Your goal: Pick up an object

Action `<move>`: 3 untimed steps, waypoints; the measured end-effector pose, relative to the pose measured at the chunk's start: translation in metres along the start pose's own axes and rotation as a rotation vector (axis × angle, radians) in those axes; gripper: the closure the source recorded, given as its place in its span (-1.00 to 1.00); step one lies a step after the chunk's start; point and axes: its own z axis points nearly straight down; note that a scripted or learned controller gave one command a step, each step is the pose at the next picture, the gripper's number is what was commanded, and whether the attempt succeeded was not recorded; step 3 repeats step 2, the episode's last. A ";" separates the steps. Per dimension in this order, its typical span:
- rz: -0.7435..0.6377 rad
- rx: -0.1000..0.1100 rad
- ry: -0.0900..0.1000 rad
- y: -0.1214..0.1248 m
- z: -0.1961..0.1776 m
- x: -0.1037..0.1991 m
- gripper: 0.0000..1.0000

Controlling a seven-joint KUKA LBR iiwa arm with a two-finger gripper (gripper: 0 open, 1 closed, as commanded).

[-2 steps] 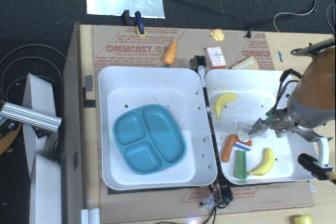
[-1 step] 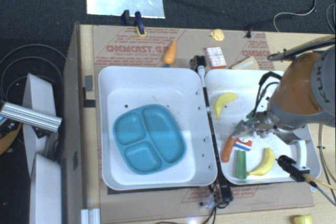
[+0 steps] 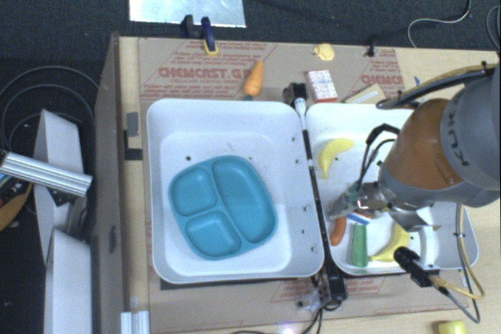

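The right bin (image 3: pixel 344 129) holds a yellow banana (image 3: pixel 334 151) near its upper left, an orange carrot-like piece (image 3: pixel 337 230) low at its left side, a green block (image 3: pixel 358 245) beside it and another yellow piece (image 3: pixel 393 243) to the right. My gripper (image 3: pixel 350 203) hangs low over the bin's left part, just above the orange piece and the green block. The grey arm with its orange band (image 3: pixel 427 156) covers much of the bin's right half. Nothing shows between the fingers.
The left bin (image 3: pixel 176 129) bears a blue divided plate (image 3: pixel 223 205). On the cardboard behind the bins lie an orange carrot (image 3: pixel 252 79), a small red-and-white box (image 3: pixel 321 85) and a yellow lump (image 3: pixel 325 52). Cables run along the right side.
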 end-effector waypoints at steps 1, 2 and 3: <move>0.000 -0.004 -0.001 0.001 -0.012 -0.001 1.00; -0.006 -0.016 -0.002 0.034 -0.125 0.034 1.00; -0.006 -0.016 -0.002 0.034 -0.125 0.034 1.00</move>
